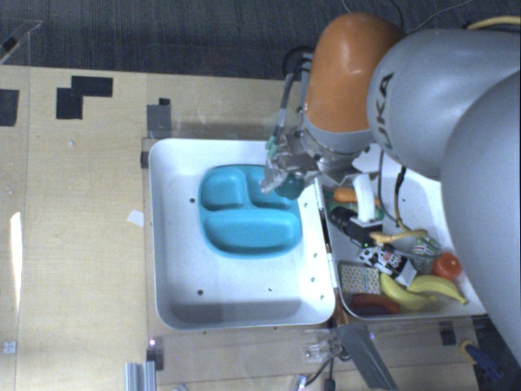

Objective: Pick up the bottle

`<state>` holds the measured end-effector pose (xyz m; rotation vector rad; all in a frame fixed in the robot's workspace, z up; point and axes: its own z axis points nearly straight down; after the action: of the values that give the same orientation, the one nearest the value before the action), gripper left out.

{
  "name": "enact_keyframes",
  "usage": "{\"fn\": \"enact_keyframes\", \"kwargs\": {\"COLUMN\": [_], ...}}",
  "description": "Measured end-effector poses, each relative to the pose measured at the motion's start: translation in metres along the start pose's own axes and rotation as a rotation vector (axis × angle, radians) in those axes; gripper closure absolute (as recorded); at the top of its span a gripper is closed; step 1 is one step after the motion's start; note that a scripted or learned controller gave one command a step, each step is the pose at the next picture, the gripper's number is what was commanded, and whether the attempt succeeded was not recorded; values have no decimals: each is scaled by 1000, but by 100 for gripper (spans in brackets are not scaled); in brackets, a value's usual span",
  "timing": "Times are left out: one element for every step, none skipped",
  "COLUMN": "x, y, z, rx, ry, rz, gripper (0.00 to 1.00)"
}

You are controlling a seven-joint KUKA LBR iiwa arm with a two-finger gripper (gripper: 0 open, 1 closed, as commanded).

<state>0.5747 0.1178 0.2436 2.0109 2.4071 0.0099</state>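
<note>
Teal bottle (pixel 290 187) at blue tray's (pixel 244 218) upper right corner, in left bin (pixel 175 243) | tool (pixel 277 172) right over it, fingers apparently around its top, grasp unconfirmed | step: grasping | next: confirm a firm grip, then lift straight up off the tray.

Bottle (pixel 290 188): small, dark teal, mostly hidden under the gripper (pixel 278 176), so its shape and pose are unclear. It sits at 2 o'clock on the blue tray (pixel 244 228), by the left bin's (pixel 175 243) 3 o'clock wall.
</note>
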Motion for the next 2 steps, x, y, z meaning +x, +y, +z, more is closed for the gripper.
{"fn": "enact_keyframes", "kwargs": {"x": [1,27], "y": [1,26], "z": [-11,1], "rx": [-4,4], "ry": [0,0], "rz": [-8,157], "gripper": [100,100]}}
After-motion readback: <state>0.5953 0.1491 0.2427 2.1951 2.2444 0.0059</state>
